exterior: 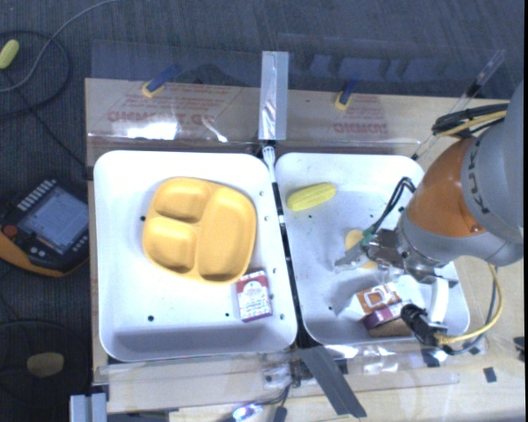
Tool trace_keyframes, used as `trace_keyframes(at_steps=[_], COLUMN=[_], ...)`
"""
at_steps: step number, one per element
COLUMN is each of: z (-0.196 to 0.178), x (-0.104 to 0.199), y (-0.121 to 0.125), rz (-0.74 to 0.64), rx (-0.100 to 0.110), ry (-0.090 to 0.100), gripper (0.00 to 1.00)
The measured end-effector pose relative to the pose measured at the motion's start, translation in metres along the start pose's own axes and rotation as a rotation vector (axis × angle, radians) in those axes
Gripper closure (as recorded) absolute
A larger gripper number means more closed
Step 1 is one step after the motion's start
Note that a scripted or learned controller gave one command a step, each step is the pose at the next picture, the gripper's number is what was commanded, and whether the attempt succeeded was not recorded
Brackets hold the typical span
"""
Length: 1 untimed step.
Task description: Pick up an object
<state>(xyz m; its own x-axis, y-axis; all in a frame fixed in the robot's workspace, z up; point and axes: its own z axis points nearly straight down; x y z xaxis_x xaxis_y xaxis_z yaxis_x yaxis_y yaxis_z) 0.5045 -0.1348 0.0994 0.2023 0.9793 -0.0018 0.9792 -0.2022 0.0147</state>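
My gripper [359, 251] hangs low over the middle of the right bin [334, 172], at the end of the grey arm with its orange band [440, 207]. A small yellow piece [355, 236] peeks out just at the gripper's upper left edge; I cannot tell whether it is touched. A yellow corn cob [311, 196] lies at the bin's upper left, apart from the gripper. A small brown and purple box [379, 309] rests just below the gripper toward the front wall.
The left bin [123, 323] holds a large yellow divided plate [200, 228] and a small red box [253, 296] near its front right corner. A ridge between the bins [282, 236] separates them. The arm covers the right bin's right side.
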Motion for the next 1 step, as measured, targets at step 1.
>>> trace_keyframes(at_steps=[1], z=[0.0084], x=[-0.0076], y=[-0.0142], rz=[-0.278], rx=[-0.002], ry=[0.001], gripper=[0.00])
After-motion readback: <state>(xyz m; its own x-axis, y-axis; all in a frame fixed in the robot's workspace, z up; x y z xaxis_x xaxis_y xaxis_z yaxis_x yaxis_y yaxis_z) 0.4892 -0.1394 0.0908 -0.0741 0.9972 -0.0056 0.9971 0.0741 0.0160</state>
